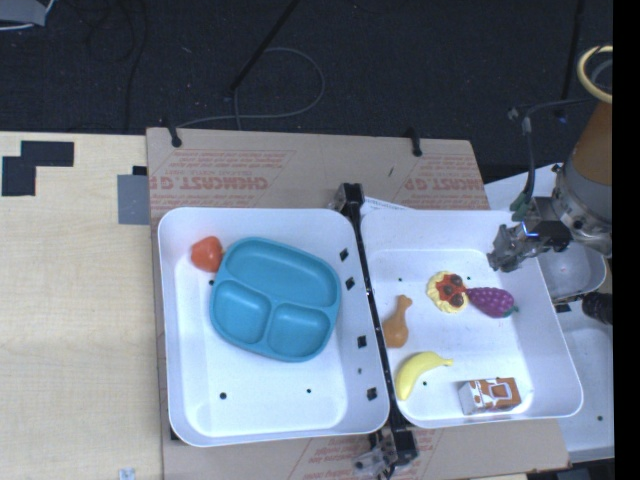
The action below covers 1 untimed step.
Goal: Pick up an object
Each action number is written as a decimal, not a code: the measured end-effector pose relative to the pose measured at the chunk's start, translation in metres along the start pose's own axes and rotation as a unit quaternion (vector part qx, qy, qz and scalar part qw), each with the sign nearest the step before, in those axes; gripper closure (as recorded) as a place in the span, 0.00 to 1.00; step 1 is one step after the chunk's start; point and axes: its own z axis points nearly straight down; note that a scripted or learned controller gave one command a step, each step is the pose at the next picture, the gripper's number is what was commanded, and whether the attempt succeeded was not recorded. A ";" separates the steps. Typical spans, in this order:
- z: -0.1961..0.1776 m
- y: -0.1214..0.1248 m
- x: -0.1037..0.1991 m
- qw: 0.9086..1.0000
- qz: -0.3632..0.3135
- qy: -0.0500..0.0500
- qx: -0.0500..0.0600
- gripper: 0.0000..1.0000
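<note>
The right bin (540, 368) holds a purple bunch of grapes (491, 300), a yellow round toy with red marks (447, 291), an orange drumstick (398, 321), a yellow banana (418, 372) and a small orange-and-white carton (490, 395). My gripper (508, 247) hangs over the bin's far right part, just above and to the right of the grapes. Nothing shows between its fingers.
The left bin (190, 388) holds a blue three-compartment plate (273, 298) and a red-orange tomato (207, 254) at its far left. A black divider (365, 308) runs between the bins. Cardboard lies under both bins, with cables on the dark floor beyond.
</note>
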 end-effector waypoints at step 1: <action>0.017 0.013 0.047 1.000 0.001 0.000 0.001 1.00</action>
